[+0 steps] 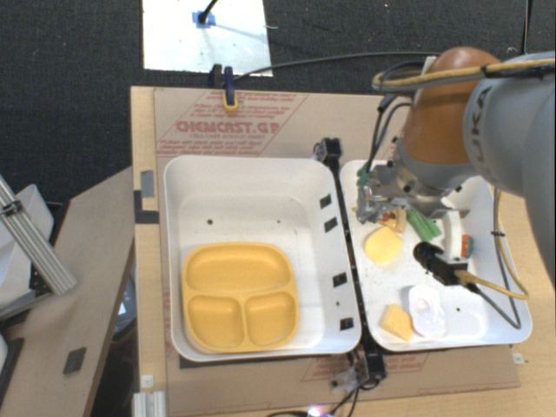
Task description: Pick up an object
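Yellow marks the likeliest target: a rounded yellow disc (383, 247) lies flat on the floor of the right bin (476, 321), just in front of the gripper (380, 205) and a little below it in the camera view. The gripper hangs low over the back of that bin, wrist turned downward, which fits a descent onto something small. The arm's bulk hides it, so I cannot tell whether it is wide or narrow, and nothing can be seen held in it. A green piece (424, 226) sits close on the gripper's arm side, crowding that flank. A yellow wedge (398, 323) and a white lidded piece (426, 307) rest further forward, apart from it. Across the shared rim, well away from the gripper, the left bin (261, 189) holds a yellow divided tray (241, 295), probably too broad to grasp.
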